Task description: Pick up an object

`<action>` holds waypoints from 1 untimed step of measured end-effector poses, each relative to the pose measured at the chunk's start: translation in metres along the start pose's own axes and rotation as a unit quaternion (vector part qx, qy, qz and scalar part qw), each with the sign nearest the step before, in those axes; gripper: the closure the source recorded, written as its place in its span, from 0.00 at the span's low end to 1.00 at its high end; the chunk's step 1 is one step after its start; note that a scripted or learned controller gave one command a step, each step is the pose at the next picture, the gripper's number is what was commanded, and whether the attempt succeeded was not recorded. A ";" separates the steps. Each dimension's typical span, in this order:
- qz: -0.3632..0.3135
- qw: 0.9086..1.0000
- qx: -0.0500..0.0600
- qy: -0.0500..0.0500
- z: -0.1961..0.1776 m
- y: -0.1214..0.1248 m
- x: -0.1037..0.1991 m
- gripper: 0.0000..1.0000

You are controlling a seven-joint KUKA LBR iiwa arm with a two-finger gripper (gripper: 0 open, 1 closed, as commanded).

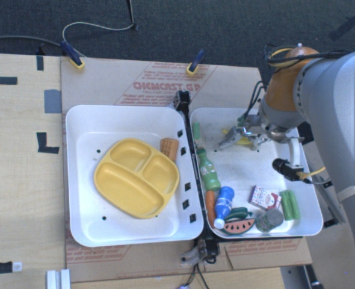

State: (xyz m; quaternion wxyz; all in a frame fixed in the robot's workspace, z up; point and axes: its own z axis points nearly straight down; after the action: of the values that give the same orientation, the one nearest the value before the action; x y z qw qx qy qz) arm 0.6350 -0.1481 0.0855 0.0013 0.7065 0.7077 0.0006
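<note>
Objects for picking are gathered in the right bin [313, 212], mostly lower right of the frame: green bottle [209, 172], blue bottle [223, 201], watermelon slice [239, 225]. The gripper [236, 135] is seen upper right above the bin floor; its jaw state cannot be told.

I'm working in a lab: taped cardboard [159, 86], clamps [73, 55], loose cables [99, 26], two bins [81, 161] of toy clutter.

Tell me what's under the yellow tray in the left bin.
The yellow tray lies flat on the left bin floor. A brown block sits beside its upper right edge, maybe slightly tucked under. Anything beneath the tray is covered.
</note>
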 end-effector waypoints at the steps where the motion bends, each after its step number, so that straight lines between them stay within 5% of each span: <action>1: 0.000 1.000 0.001 0.000 0.000 0.008 -0.003 0.00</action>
State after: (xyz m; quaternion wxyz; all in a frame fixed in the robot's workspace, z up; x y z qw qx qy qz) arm 0.6427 -0.1512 0.0853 0.0001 0.7063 0.7079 0.0000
